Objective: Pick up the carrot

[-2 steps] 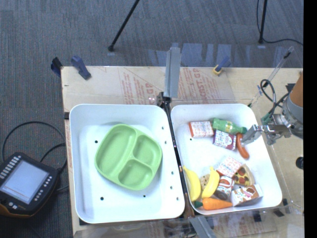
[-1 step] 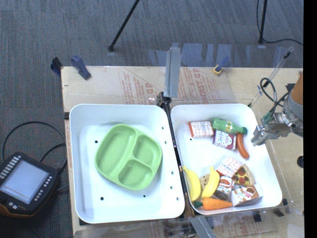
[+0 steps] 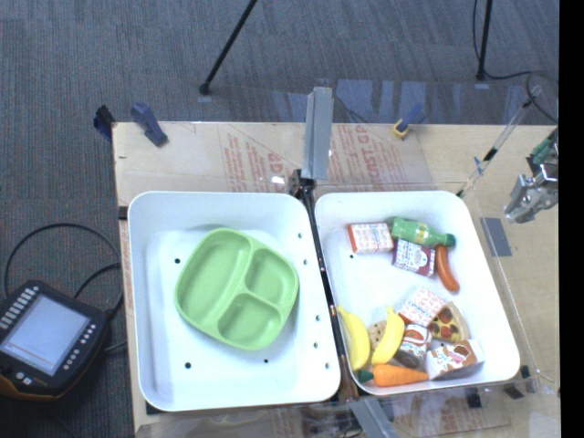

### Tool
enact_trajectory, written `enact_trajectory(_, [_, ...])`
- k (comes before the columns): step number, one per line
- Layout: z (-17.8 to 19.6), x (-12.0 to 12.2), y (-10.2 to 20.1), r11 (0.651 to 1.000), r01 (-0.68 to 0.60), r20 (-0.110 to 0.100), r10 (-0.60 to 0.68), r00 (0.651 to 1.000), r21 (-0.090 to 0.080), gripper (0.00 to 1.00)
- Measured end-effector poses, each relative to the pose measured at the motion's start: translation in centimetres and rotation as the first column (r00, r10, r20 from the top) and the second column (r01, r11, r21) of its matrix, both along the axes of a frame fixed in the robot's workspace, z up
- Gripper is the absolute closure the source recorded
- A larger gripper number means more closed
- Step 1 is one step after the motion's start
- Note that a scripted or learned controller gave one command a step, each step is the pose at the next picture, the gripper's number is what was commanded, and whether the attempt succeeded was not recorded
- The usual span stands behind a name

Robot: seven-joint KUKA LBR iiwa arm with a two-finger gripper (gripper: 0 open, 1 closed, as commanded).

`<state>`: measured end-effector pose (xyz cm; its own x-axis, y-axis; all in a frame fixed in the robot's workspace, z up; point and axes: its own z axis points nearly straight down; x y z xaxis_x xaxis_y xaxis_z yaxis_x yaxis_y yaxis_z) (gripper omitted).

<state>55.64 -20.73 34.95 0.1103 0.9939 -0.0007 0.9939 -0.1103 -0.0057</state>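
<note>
Desk, two bins: carrot (image 3: 398, 375) at right bin's near edge, lengthwise across; tool (image 3: 532, 192) well apart, far right, state indiscernible.

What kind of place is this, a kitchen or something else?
Probably a robotics lab, not a kitchen: a handheld grey control pendant with a screen lies on the carpet, tripod legs stand behind the bench, and plastic toy food like the orange carrot fills one bin.

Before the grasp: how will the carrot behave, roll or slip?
The carrot looks like smooth moulded plastic, so probably stiff, light and a bit slippery. Its tapered round body may roll, though the bin wall and neighbouring bananas likely hem it in.
</note>
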Motion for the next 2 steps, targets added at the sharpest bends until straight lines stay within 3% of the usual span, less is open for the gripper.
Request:
enact_trajectory(1, [-1.6, 3.9, 3.1, 0.993, -0.115, 0.0, 0.115, 0.993, 0.001, 1.0])
enact_trajectory(2, [8.5, 9.1, 1.5, 1.0, -0.013, 0.0, 0.013, 1.0, 0.0, 1.0])
